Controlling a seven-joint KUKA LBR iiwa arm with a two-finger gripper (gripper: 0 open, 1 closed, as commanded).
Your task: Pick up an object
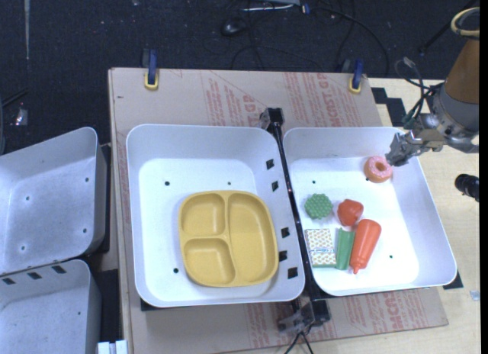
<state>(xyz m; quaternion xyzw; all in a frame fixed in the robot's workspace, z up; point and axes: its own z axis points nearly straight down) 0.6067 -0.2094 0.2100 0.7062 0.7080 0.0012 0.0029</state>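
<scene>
In the right bin (427, 215), a pink ring-shaped donut (377, 168) lies near the far right corner. My gripper (399, 152) hangs just above and to the right of the donut, close to the bin's far rim; whether it touches the donut I cannot tell. Nearer the bin's middle lie a green knobbly ball (319, 206), a red tomato (350, 212), an orange carrot (365, 244), a green cucumber (345, 249) and a small patterned box (321, 246).
The left bin (152, 192) holds a yellow three-compartment tray (228, 238). A black divider (287, 200) runs between the bins. Two more white bins (46, 192) sit off the bench at the left. Cables lie on the dark floor behind.
</scene>
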